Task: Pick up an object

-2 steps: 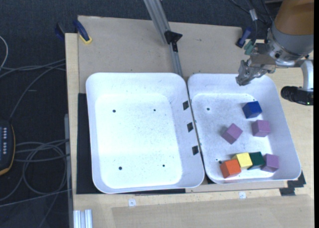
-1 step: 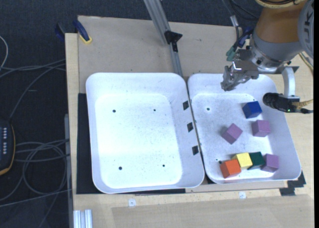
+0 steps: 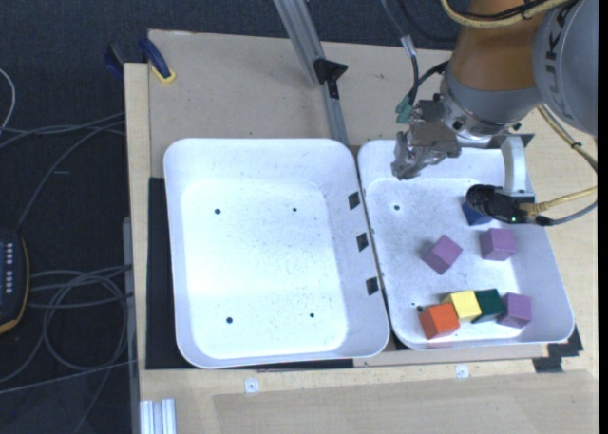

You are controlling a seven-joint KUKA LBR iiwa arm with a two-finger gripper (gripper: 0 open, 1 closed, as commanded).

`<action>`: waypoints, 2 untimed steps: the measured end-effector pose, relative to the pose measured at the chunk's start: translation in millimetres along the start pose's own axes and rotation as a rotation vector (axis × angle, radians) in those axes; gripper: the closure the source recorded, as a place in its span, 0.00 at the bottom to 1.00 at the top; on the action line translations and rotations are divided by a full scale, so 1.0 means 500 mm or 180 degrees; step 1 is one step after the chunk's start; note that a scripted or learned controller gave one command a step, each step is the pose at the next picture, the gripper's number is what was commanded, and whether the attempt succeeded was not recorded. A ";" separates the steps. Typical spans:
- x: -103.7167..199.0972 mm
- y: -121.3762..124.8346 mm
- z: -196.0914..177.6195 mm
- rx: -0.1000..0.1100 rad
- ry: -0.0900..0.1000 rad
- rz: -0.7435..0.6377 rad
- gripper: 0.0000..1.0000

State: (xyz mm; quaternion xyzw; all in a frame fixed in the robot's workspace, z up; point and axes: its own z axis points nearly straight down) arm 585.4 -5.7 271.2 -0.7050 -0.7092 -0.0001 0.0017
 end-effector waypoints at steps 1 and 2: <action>0.092 -0.051 0.009 0.0002 0.0000 0.0001 1.00; 0.200 -0.098 0.050 0.0009 0.0000 -0.0002 1.00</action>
